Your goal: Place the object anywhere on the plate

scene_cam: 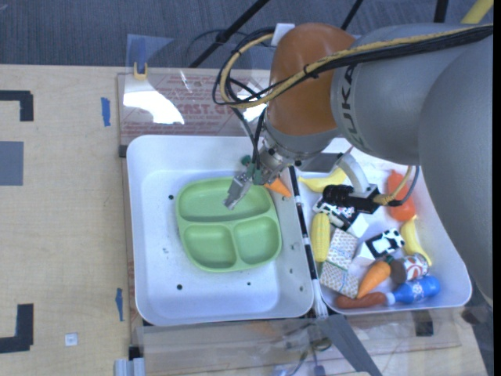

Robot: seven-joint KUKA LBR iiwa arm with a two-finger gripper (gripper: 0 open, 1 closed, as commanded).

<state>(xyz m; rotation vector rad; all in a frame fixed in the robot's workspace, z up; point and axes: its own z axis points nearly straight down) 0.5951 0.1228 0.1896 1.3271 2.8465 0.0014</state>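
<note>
— Where are you, seen from the overhead camera?

— My gripper [237, 192] hangs over the far compartment of the green plate [228, 224], which sits in the left bin [156, 233]. Whether my jaws are parted or closed, I cannot tell.

— And the object?

— An orange piece [275, 185] lies just beside me on my right, at the plate's edge by the wall between the bins. Too much of it is hidden to give its long axis or heading. Well beyond it, the right bin [458, 284] holds corn [320, 233], a carrot [374, 276] and other toys.
</note>
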